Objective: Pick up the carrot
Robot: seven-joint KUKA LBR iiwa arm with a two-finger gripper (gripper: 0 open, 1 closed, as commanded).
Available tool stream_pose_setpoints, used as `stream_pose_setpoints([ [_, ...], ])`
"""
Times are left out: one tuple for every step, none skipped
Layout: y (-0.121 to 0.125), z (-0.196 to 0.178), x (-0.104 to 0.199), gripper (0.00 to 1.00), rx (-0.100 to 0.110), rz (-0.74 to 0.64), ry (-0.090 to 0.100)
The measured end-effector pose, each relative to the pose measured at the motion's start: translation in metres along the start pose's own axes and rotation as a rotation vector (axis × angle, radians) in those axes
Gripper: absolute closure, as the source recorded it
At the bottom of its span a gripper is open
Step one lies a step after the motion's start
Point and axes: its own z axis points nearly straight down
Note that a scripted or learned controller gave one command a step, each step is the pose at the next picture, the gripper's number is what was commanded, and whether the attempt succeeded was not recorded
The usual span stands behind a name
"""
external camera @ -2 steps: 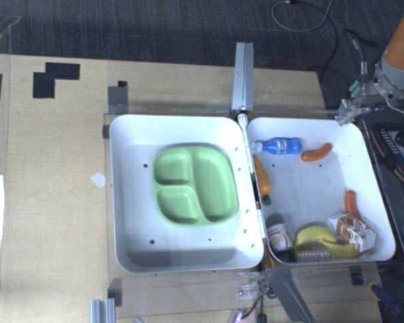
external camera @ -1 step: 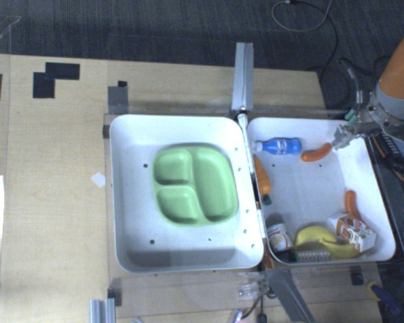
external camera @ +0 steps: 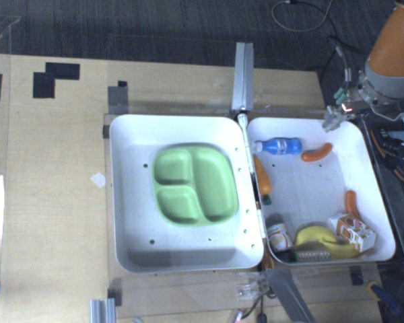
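The gripper [external camera: 333, 116] hovers at the right bin's [external camera: 370, 173] far rim, its grip state unreadable; the carrot [external camera: 261, 178] lies well left of it, seemingly against the bin's left wall.

1. Your two white bins [external camera: 182, 258] look like smooth, slightly glossy plastic.
2. The green tray [external camera: 192, 184]: matt moulded plastic.
3. Bench [external camera: 47, 200]: pale wood grain.
4. Carrot [external camera: 261, 177]: dull orange skin.

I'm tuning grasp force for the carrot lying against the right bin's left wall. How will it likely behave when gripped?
The carrot looks like a smooth, tapered toy, so probably stiff and light. Its round shape may let it roll or slip from the fingers. Lying against the bin wall, it leaves little finger room on that side.
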Motion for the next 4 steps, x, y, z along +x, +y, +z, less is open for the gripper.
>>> stream_pose_setpoints([
  [-0.005, -0.002, -0.026, 1.00, -0.001, 0.215, -0.002],
  [-0.024, -0.003, -0.024, 1.00, 0.004, 0.417, 0.000],
  [-0.021, -0.015, -0.024, 1.00, -0.002, 0.411, -0.002],
  [-0.019, -0.027, -0.023, 1.00, -0.007, 0.404, -0.005],
])
